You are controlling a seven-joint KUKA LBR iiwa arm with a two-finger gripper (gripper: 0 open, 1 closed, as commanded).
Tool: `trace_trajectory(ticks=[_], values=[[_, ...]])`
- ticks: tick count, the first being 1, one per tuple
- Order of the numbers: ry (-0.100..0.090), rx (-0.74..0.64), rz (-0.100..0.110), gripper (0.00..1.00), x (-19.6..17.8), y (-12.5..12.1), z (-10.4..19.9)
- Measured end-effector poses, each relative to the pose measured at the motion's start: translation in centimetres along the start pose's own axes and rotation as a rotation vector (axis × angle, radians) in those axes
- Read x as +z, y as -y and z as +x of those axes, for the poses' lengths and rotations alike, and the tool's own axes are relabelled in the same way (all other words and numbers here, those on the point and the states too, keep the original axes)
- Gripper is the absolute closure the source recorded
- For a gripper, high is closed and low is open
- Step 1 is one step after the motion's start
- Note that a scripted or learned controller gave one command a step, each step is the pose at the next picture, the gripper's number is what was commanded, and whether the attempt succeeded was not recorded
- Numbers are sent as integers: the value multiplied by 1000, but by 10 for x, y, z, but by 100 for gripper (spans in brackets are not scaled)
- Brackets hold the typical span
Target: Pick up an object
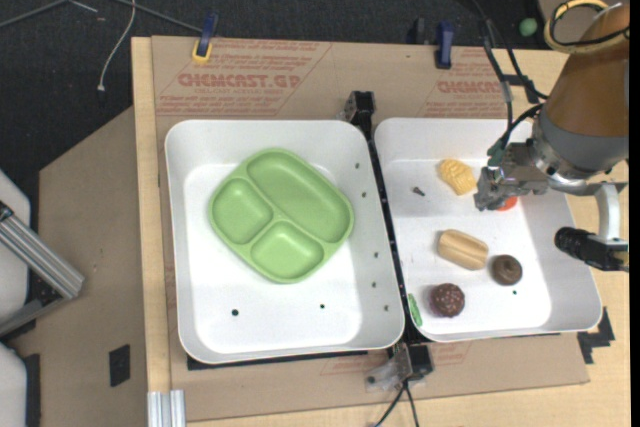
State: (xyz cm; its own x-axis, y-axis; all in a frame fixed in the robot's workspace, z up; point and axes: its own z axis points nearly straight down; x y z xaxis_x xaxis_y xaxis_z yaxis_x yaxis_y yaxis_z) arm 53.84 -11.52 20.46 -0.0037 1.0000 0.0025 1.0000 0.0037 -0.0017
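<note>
Gripper (pixel 494 198) low over the right bin, just above a small red-orange object.

Its fingers are hidden against the dark wrist, so whether they stand wide, narrow or closed on anything cannot be told. The red-orange object (pixel 506 204) peeks out at the gripper's near-right side, toward the far right of the right bin (pixel 400 215). A yellow ridged piece (pixel 458 177) lies just left of the gripper; a tan bread-roll shape (pixel 462 249) sits nearer the middle, with a brown doughnut (pixel 506 270) touching its right end and a dark round ball (pixel 446 300) close to the near rim. Open floor remains along this bin's left wall. The left bin (pixel 190 245) holds a green divided plate (pixel 281 215), with bare floor on all sides of it.
</note>
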Motion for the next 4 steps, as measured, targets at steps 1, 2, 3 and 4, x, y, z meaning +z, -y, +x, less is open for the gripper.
trace_trajectory(ticks=[1, 2, 3, 4], values=[[1, 0, 0, 100, 4, -1, 53], [0, -1, 0, 100, 5, -4, 101], [1, -1, -2, 100, 5, -13, 154], [0, -2, -5, 100, -25, -21, 204]])
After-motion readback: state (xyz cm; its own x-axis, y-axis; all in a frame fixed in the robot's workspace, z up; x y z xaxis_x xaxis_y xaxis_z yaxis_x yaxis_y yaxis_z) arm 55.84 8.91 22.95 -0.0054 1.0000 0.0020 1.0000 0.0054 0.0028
